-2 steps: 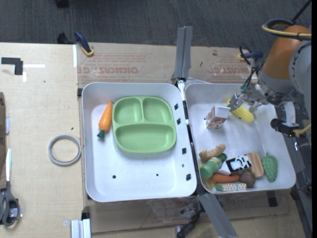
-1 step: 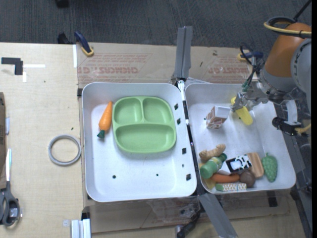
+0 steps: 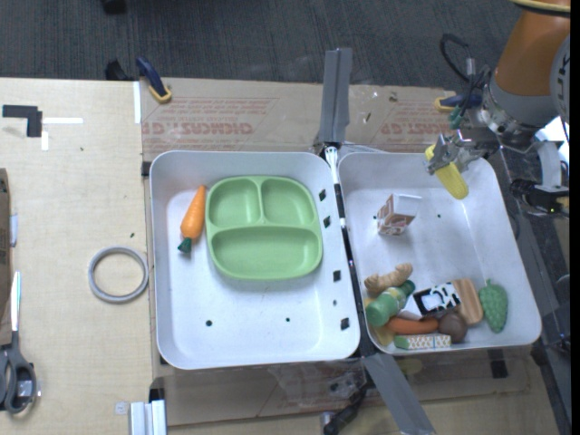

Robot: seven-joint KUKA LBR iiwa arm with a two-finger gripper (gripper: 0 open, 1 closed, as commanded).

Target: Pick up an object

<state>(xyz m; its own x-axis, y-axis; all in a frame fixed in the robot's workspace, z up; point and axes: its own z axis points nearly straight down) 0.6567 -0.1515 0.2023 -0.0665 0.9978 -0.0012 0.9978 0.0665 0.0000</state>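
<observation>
My gripper (image 3: 447, 159) hangs over the far right corner of the right bin (image 3: 507, 243), and a small yellow object (image 3: 454, 183) sticks out from between its fingers, lifted off the bin floor. Still lying in that bin are a small white and brown carton (image 3: 396, 214), a tan knobbly piece (image 3: 388, 279), a green bottle (image 3: 387, 305), a black and white item (image 3: 437, 298), an orange carrot-like piece (image 3: 416, 326) and a green leafy toy (image 3: 495, 304), clustered along the near edge.
The left bin (image 3: 172, 315) holds a green divided plate (image 3: 265, 226) with an orange carrot (image 3: 192, 213) beside it. A grey divider post (image 3: 333, 98) stands between the bins. On the bench to the left lie a tape ring (image 3: 119, 273) and scissors (image 3: 14, 374).
</observation>
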